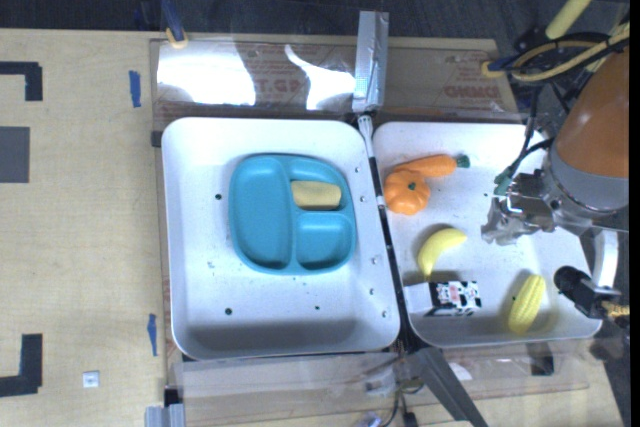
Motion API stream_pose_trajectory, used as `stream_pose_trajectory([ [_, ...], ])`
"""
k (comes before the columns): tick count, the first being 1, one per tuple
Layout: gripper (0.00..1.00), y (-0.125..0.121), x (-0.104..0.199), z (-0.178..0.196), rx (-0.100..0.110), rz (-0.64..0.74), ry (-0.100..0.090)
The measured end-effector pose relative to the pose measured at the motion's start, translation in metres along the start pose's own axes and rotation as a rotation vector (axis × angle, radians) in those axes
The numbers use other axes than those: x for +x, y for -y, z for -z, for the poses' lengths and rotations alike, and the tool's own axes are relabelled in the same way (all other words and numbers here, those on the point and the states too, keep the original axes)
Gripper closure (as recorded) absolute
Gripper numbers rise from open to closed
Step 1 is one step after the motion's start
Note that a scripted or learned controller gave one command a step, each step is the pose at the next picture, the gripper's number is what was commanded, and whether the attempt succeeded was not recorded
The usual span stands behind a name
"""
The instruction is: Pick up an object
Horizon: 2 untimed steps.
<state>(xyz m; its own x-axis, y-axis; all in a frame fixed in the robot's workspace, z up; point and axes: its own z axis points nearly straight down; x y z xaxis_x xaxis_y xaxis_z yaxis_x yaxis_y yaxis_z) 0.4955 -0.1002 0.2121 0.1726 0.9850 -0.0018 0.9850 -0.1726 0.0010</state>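
A wooden bench (70, 245) carried two white bins. In the right bin (480, 137), the end effector (505, 223) hovered near the right edge, whether clamped or apart I could not tell. A banana (438, 247) lay just left of it, a lemon (526, 302) below.

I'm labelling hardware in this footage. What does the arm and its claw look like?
The arm is grey with a broad orange band above the wrist. Its claw is a compact silvery metal assembly. Yellow and black cables loop behind the arm.
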Motion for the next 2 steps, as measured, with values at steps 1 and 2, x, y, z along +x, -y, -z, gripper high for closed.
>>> stream_pose_trajectory([
  [1,1.0,0.008,-0.051,-0.028,0.008,-0.327,-0.002],
  [2,1.0,0.005,-0.056,0.136,-0.005,-0.25,-0.002],
])
